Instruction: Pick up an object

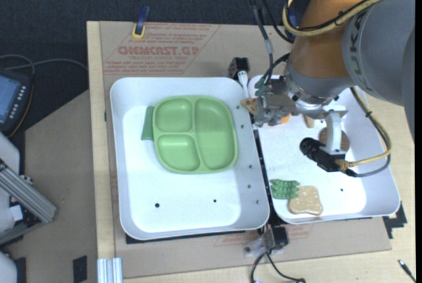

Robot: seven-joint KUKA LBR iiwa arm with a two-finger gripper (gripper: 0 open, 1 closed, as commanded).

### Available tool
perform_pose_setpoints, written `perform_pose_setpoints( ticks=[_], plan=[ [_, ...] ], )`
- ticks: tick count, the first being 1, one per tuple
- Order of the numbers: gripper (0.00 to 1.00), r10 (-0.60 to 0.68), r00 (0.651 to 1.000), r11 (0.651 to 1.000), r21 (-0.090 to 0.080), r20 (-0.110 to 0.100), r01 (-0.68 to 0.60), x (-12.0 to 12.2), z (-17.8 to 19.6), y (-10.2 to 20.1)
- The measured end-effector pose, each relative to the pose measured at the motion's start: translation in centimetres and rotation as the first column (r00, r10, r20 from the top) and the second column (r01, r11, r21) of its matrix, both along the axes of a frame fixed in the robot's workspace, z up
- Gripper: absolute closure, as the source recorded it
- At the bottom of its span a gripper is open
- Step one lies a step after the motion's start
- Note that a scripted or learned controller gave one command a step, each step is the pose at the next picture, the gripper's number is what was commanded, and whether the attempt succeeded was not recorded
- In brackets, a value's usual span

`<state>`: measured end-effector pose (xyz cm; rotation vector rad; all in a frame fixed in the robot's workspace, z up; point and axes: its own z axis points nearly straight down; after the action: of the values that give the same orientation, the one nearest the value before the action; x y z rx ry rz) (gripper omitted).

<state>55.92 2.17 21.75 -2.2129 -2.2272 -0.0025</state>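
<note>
The arm [356,31] is cut off by the top and right edges. The claw [273,107] is under the wrist, its fingers too dark and crowded to read, approx. at the rim between the bins. An orange item [282,119] shows only as a sliver beside the claw. The right bin [369,199] has its upper part hidden by the arm. A brown round thing [341,138] is partly behind the white bracket, not identifiable. The green tray [195,133] covers part of a darker green piece [147,123].

Green three-compartment plastic plate [194,134] in left white bin [132,202]; tool [270,110] low over right white bin [376,189], near green pea-pod toy [284,188].
</note>
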Motion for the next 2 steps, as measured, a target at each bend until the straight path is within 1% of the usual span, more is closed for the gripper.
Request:
perform_pose_setpoints(
  ticks=[1, 2],
  plan=[
    [1.00, -0.007, 1.000, 1.000, -0.003, 0.003, 0.007, 0.0, 1.4, -1.8],
    [1.00, -0.006, 1.000, 1.000, -0.002, -0.004, 0.006, 0.2, -0.1, -0.9]
  ],
)
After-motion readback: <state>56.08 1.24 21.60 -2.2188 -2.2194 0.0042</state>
